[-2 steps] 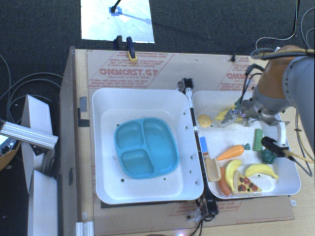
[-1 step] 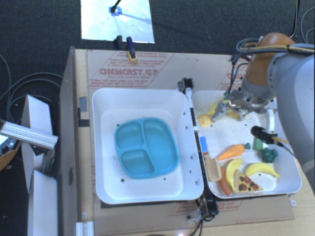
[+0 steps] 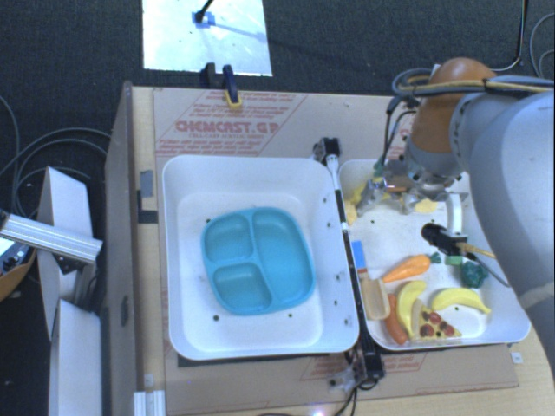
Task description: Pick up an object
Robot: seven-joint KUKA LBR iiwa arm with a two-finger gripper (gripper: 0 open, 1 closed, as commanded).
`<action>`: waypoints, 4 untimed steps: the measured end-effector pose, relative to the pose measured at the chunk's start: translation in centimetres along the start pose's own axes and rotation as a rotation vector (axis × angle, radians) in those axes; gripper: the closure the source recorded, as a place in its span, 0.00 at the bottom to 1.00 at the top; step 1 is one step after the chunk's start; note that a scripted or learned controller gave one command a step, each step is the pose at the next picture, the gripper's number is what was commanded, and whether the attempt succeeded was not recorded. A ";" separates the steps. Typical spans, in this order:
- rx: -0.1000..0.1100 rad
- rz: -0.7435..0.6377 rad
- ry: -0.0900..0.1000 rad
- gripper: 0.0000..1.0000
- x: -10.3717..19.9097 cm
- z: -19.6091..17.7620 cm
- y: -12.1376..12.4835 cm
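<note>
Gripper (image 3: 388, 191) hovers beside "CHEMCAST" board (image 3: 227, 128).

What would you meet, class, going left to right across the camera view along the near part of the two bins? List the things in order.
Blue divided tray → blue block → carrot → pizza slice → banana.

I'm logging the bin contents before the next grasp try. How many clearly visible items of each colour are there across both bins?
Blue: 2, the divided tray and a small block
Yellow: 2, the banana and a curved piece
Orange: 1, the carrot
Tan: 1, a flat slab
Green: 1, a small toy
Total: 7; items under the arm aren't counted.
</note>
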State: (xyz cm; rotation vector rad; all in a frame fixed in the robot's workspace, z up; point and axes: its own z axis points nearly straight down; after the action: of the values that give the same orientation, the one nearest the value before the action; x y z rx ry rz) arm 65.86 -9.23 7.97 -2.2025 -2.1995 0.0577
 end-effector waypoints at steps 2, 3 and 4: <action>-0.054 -0.009 0.005 0.00 -3.0 -0.7 -2.0; -0.051 -0.007 0.005 1.00 -3.3 -1.7 -2.3; -0.048 0.006 0.002 1.00 -11.8 -6.5 -8.4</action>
State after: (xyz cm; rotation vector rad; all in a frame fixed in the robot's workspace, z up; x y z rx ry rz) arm 57.73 -20.94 14.89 -2.2325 -2.2162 0.0022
